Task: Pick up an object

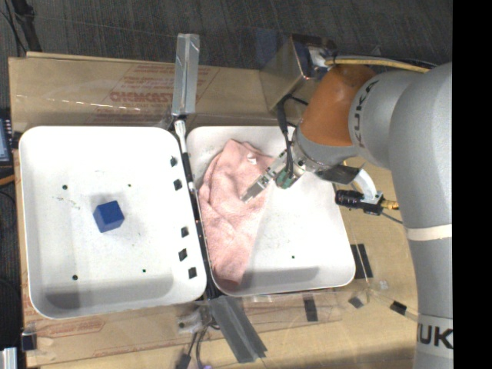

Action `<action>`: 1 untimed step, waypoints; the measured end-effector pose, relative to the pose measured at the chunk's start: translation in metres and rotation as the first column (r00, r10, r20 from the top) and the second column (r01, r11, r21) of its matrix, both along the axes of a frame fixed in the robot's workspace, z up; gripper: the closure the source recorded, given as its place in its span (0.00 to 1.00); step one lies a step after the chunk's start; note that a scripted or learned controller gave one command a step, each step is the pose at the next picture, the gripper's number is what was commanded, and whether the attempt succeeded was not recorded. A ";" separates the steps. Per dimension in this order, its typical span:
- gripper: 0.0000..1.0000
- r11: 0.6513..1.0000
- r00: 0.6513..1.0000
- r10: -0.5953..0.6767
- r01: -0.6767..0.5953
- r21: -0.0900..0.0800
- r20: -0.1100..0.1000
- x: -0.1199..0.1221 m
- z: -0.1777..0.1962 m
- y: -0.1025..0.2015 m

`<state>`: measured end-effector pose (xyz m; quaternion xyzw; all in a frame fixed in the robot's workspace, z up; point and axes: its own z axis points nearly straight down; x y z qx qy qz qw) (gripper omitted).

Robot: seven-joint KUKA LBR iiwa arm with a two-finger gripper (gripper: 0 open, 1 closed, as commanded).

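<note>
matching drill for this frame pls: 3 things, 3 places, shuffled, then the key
Things:
1. cube
2. cloth
3. gripper

Places:
A. over the cloth's upper right part, in the right bin
B. lying along the right bin's left side
C. alone in the left bin, left of middle

Pairs: 1-C, 2-B, 3-A

The arm [415, 152] is built of thick, smooth grey segments with rounded joints. A glossy orange band [332, 110] wraps it above the wrist. A pale ring [429, 233] circles the lower segment, and white letters "UK" [434, 335] show at lower right. Thin black cables [286, 118] loop beside the wrist, near a small green part [286, 179].
</note>
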<state>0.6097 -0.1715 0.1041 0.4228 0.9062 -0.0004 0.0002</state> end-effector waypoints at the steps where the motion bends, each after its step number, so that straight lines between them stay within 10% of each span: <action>1: 0.00 0.999 0.999 0.049 -0.049 0.001 -0.002 -0.017 -0.012 0.022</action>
